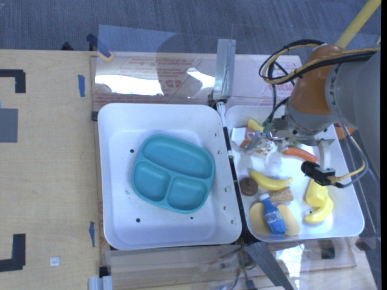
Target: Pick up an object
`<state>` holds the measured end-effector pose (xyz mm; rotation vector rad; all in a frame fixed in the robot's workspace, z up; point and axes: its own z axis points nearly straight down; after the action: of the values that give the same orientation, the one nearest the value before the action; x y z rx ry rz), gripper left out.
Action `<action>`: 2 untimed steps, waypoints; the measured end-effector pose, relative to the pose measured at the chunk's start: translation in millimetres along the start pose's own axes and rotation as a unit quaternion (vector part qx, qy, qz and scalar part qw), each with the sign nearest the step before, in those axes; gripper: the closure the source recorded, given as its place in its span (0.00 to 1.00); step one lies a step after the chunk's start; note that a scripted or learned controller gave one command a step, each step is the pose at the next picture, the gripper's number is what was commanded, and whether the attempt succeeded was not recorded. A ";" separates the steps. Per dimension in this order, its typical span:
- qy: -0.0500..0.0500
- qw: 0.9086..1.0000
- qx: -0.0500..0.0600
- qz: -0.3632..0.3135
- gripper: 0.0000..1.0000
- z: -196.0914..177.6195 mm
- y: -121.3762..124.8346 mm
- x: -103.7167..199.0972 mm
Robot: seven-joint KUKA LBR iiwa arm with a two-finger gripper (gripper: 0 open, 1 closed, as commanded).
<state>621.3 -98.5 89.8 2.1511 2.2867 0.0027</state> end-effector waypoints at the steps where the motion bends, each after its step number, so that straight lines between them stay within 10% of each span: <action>1: -0.001 0.984 -0.002 -0.180 0.00 2.2 -58.5 -12.4; 2: 0.011 0.999 0.051 -0.004 0.00 5.8 25.6 -17.2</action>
<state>648.0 -114.1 84.1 2.2006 2.3563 -0.0924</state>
